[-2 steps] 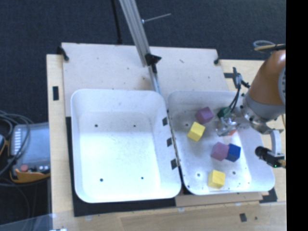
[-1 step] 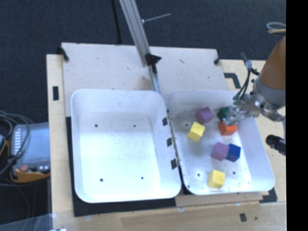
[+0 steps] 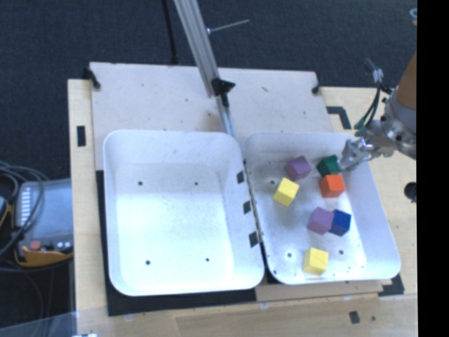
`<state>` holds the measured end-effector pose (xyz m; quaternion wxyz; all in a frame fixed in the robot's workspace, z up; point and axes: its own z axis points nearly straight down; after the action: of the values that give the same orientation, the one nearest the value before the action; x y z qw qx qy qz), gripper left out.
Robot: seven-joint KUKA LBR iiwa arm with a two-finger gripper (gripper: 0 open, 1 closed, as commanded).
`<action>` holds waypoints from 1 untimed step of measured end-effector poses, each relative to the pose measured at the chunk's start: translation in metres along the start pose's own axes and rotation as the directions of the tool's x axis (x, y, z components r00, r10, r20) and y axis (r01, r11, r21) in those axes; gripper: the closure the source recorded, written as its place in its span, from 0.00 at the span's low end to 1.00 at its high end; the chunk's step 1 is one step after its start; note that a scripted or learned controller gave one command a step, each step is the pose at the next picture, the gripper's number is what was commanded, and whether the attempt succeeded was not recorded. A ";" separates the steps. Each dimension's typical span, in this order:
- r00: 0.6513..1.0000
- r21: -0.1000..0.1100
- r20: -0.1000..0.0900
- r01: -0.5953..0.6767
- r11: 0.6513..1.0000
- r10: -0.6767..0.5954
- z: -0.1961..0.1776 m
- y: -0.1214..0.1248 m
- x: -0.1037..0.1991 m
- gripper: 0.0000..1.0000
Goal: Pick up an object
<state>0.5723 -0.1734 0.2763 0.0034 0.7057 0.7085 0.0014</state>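
Observation:
The right bin [image 3: 375,220] holds several small cubes: a purple one [image 3: 298,167], a green one [image 3: 327,166], an orange one [image 3: 332,184], a yellow one [image 3: 285,192], a second purple one [image 3: 320,220], a blue one [image 3: 340,222] and a second yellow one [image 3: 316,260]. My gripper [image 3: 353,153] reaches in from the right edge and hovers at the bin's upper right, just right of the green cube. Nothing shows between its fingers.
The left bin [image 3: 116,188] sits beside the right one, their rims meeting along the middle. A slanted metal post [image 3: 200,41] rises from the bench behind the bins. A grey control box with cables [image 3: 38,216] lies off the bench's left side.

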 end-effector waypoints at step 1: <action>1.000 0.005 -0.003 0.003 1.000 -0.003 -0.005 -0.006 0.050 1.00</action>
<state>0.5661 -0.1237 0.2813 0.0004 0.7048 0.7095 0.0008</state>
